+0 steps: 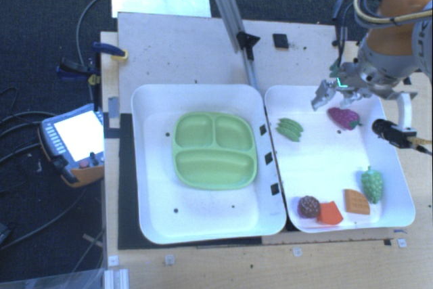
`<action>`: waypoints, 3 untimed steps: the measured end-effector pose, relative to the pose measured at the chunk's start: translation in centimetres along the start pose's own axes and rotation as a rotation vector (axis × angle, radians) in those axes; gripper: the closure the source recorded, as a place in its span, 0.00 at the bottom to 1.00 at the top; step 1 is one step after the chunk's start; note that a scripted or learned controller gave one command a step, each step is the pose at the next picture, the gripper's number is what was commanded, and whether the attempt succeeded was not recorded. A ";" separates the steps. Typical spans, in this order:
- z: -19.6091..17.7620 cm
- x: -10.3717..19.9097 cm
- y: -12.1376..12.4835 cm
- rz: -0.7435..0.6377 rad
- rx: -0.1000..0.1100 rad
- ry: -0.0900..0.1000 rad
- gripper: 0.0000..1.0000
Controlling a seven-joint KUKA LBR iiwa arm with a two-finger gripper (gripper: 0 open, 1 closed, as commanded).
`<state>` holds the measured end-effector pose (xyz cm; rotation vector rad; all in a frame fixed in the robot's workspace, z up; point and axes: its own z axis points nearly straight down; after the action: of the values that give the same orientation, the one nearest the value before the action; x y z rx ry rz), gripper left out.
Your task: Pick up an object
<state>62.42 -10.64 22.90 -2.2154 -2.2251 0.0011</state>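
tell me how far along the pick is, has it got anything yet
Nothing looks picked yet. The gripper hangs over the right bin near its far edge, beside the purple grapes, with no item seen between its fingers. The pea pod, green grapes, orange wedge, red piece and brown ball all lie in the bin. The grasp and lift remain.

A divided plate [215,150] lies mid left bin [152,213]. The right bin [399,213] holds a pea pod [289,128] near its left wall. Four items crowd its near right corner.

A purple grape bunch [344,118] lies just below the gripper [333,95]; the green pea pod [289,128] lies to its lower left.
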 end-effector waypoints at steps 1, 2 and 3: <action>-0.2 0.0 0.1 0.000 -0.003 0.000 0.00; 6.1 0.0 0.2 0.003 0.000 -0.001 0.00; 11.0 -0.7 1.0 0.003 -0.001 -0.002 0.00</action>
<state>63.38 -11.35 11.85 -2.2205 -2.2225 0.0018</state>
